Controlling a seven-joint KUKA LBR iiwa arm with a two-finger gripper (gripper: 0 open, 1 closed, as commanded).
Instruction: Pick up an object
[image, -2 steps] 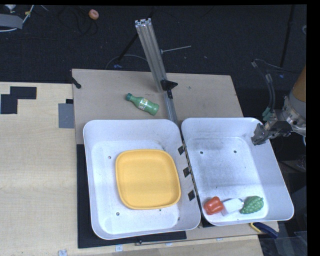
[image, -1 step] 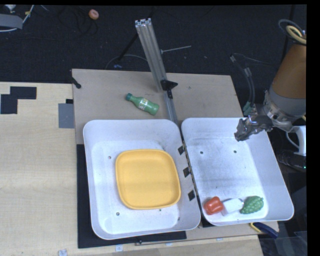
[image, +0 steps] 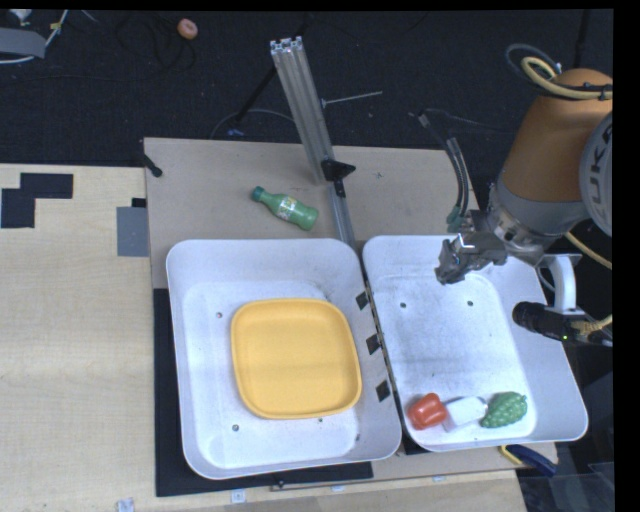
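Observation:
My gripper (image: 455, 266) hangs over the far part of the right bin (image: 455, 330), near its back rim. Nothing shows between its fingers. Three small things lie in a row at the near edge of that bin, well away from the gripper: a red pepper-like piece (image: 427, 410), a white block (image: 464, 412) and a green bumpy piece (image: 504, 409). The left bin (image: 195, 300) holds a yellow square plate (image: 295, 357).
A green bottle (image: 286, 208) lies on the bench behind the left bin. A slanted aluminium bar (image: 309, 110) rises from the bench behind the bins. Black clips (image: 371, 342) sit along the seam between the two bins.

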